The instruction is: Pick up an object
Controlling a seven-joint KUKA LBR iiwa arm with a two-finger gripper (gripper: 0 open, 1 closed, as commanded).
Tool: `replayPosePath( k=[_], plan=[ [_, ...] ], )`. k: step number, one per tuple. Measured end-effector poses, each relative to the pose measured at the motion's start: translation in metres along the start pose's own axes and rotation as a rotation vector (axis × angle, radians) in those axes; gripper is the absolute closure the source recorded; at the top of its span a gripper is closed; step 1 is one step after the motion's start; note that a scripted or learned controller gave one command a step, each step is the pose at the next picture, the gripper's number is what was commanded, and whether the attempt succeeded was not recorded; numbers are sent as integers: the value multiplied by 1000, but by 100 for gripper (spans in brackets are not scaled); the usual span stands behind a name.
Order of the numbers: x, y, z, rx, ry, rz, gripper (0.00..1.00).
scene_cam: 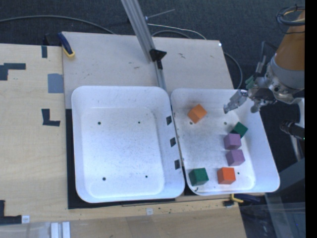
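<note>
The gripper (241, 101) hangs over the top right part of the right bin (265, 182), w/ the grey and orange arm (292, 53) behind it. It holds nothing. I can't tell if it is spread or pressed shut; it's too small and blurry here.

All the blocks sit in the right bin. Going by the gripper: a small dark green block (240, 129) is just below it, the closest one. An orange block (197, 113) is off to its left, alone, w/ bare white floor all round. Two purple blocks (232, 141) sit below the dark green one, one just under the other, nearly touching. Far below the gripper, by the bin's near wall, are a green block (199, 176) and an orange-red block (226, 175), a bit apart. The left bin (79, 100) sits farther left, past the orange block.

Best pick, I think: the orange block. Nothing crowds it, so there's room on both sides. Go straight over its middle, turn to match its flat sides, drop low, squeeze, lift slow. The dark green one is closer, but it's near the purple pair & the bin's right wall, so a bump is more likely.
</note>
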State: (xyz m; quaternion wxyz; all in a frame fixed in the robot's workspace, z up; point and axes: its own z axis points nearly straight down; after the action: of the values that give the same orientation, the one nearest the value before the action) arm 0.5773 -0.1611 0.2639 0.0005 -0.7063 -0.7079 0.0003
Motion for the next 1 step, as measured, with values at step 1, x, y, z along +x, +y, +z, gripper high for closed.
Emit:
replayPosePath(
  k=[1],
  plan=[
    [21, 71, 111, 4, 0, -2, 0]
  ],
)
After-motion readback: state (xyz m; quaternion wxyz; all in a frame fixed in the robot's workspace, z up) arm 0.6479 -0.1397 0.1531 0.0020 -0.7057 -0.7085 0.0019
